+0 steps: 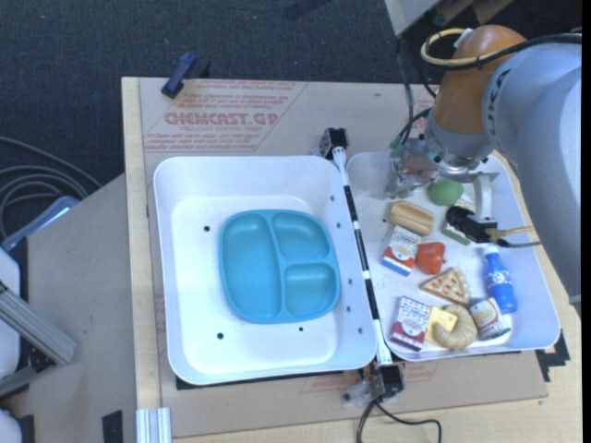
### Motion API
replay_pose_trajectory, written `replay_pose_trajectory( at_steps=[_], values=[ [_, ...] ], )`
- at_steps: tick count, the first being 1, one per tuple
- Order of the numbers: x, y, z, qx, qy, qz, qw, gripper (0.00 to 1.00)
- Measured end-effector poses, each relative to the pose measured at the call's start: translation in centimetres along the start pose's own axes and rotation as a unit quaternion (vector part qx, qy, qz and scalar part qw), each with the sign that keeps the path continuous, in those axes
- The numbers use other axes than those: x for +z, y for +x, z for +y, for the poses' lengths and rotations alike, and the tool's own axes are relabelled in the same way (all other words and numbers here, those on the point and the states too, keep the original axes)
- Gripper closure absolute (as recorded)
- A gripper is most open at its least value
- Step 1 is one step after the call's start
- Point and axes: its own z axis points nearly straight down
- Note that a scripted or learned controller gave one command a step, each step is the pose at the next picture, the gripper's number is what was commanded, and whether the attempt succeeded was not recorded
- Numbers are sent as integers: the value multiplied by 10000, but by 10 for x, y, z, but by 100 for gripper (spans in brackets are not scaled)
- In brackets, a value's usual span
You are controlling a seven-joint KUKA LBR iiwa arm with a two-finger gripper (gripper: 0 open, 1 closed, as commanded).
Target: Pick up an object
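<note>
- Gripper [409,175] hangs low over the far left corner of the right bin [540,326], with the grey arm [540,109] and its orange band sweeping in from the right above the same bin. It is a posture for a downward pick there.
- You cannot tell how the jaws stand: the wrist hides them from this angle, and nothing shows held between them.
- Candidates for the pick all lie in that right bin. Nearest the gripper are a green ball-shaped toy [446,192], just to its right, and a tan bread roll [411,216], just on the near side of it.
- Further towards you come a small red, white and blue carton [400,250], a red toy fruit [429,257] touching it, a pizza slice [447,286] and a blue bottle [499,280].
- At the near end a red-and-white packet [413,321], a yellow cheese wedge [444,319], a bagel [454,335] and a small jar [489,319] crowd together, touching or overlapping. A clean pick there looks harder to my eye.
- Obstacles: the bin's left wall and the black rail [355,238] between the bins sit close to the gripper, so you have little room on that side. The roll and the green toy lie near enough to each other that closing on one may nudge the other.
- The left bin [185,247] holds a blue divided plate [277,266], well apart from the gripper and, I judge, out of play.
- Beyond the bins, a small blue clip [180,75] lies on printed cardboard [222,113] covering the bench, clear of the arm.
</note>
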Motion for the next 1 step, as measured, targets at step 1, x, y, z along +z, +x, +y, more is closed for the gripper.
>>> replay_pose_trajectory(
  at_steps=[1],
  values=[
    [0,0,0,0,3,-1,10000,0]
  ],
)
